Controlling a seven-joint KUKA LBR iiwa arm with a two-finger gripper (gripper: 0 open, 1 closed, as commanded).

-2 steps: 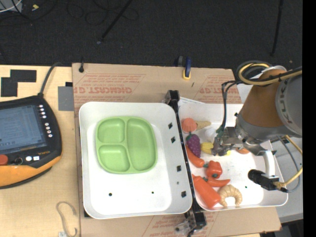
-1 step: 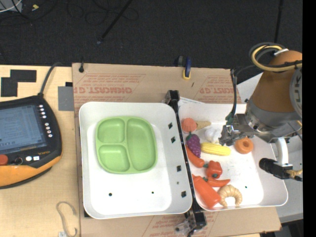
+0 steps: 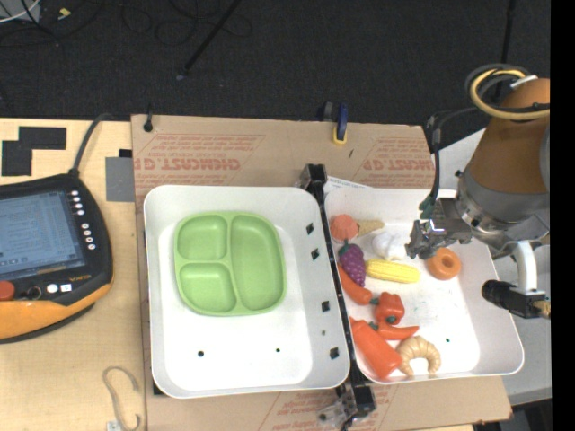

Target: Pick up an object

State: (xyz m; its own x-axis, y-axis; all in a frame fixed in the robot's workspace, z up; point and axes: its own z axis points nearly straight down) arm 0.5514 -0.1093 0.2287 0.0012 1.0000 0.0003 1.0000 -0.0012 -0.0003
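The right bin (image 3: 503, 353) holds several toy foods: a yellow corn cob (image 3: 393, 272), purple grapes (image 3: 352, 260), a pinkish peach (image 3: 342, 227), a white piece (image 3: 387, 243), a red pepper (image 3: 388, 308), an orange carrot (image 3: 375, 350), a croissant (image 3: 421, 354) and an orange ring-shaped piece (image 3: 444, 264). My gripper (image 3: 423, 240) hangs low over the bin's upper right part, just left of the orange ring and right of the white piece. The dark gripper body hides its tips.
The left bin (image 3: 171, 348) holds a green divided plate (image 3: 231, 263). A teach pendant (image 3: 45, 250) lies on the bench at the far left. A black divider (image 3: 328, 268) runs between the bins. The arm's orange band (image 3: 512, 146) rises at the right.
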